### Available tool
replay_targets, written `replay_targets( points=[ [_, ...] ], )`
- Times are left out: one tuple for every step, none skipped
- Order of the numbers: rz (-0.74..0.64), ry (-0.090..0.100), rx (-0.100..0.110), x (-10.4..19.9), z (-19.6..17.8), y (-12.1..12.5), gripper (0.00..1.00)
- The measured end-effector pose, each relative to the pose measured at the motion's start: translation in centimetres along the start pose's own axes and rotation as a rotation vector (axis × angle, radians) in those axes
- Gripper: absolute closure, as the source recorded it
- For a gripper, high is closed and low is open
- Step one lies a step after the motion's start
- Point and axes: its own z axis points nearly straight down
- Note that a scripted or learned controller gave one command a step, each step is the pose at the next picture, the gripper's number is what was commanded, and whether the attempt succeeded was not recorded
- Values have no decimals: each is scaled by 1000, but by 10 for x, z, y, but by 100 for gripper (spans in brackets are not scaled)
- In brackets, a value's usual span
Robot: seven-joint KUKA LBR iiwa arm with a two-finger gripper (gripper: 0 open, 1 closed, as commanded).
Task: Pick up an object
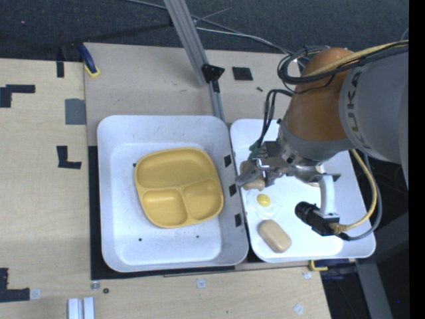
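Camera view, looking down at a slant on a wooden bench (pixel 40 178) bearing two shallow white bins side by side. Left bin (pixel 119 244), centre of the frame: contains a yellow divided plate (pixel 178 186) with three compartments, lying flat and slightly turned. Right bin (pixel 352 241), right of centre: contains a small yellow round object (pixel 263 200) and, just below it toward the lower edge, a tan oblong object (pixel 274 235); the two lie near each other but apart. Grey arm (pixel 378 105) with orange band (pixel 319 102) enters from the right of the frame and covers the upper part of the right bin. Gripper (pixel 254 177) sits low at the left side of the right bin, just above the yellow round object and close to the wall shared with the left bin. Something pale tan appears at its tip, but whether this is an object or part of the tool cannot be told, nor can the gripper's opening. Black cables (pixel 319 221) trail from the wrist across the right bin. A grey metal strut (pixel 192 38) runs diagonally at upper centre.
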Motion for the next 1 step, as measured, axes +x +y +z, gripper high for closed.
replay_targets(
  points=[
    [-2,-1,2,56,15,-5,100]
  ],
)
